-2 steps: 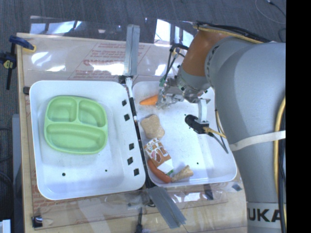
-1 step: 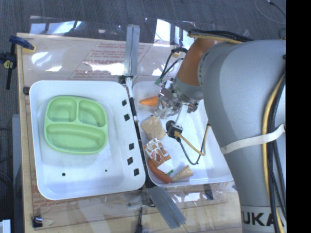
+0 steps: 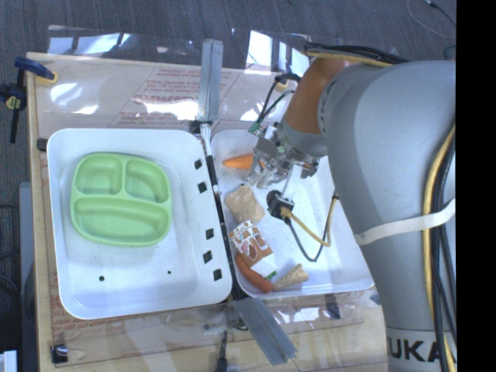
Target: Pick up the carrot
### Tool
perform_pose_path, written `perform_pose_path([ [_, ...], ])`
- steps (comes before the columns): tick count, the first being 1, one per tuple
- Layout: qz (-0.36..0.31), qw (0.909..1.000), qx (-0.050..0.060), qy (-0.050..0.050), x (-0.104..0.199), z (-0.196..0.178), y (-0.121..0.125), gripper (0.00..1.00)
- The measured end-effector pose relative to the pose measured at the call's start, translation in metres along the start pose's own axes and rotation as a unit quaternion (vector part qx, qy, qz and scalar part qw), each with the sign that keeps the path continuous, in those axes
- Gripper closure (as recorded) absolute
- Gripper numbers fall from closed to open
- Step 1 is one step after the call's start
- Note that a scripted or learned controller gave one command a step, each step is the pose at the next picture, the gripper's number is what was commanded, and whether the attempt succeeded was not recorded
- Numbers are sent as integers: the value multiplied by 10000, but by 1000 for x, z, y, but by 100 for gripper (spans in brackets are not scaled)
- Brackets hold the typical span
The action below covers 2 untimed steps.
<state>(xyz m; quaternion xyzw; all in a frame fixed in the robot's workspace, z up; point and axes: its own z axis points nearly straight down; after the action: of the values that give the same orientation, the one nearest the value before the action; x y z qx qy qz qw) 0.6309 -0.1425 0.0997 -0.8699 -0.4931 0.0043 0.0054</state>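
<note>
Camera view: we see the carrot (image 3: 239, 161) lying in the right bin (image 3: 341, 273), near its upper left corner, long axis roughly left-to-right — just left of the gripper (image 3: 271, 169), touching or nearly so. Its grip state we cannot tell.

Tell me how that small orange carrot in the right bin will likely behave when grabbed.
The small orange tapered carrot looks smooth and rounded, so it may roll or squirt out of a pinch. It looks like a toy, probably stiff and light. It lies near the white right bin's far corner by the divider, beside the end effector, so a nudge could wedge it there.
</note>
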Motion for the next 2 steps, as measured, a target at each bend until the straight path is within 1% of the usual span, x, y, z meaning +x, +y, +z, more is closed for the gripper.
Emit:
perform_pose_path([
  [1, -2721, 9623, -67, -12, -9, -85, -21, 100],
  [2, -1235, 9923, -36, 0, -60, -25, -87, 100],
])
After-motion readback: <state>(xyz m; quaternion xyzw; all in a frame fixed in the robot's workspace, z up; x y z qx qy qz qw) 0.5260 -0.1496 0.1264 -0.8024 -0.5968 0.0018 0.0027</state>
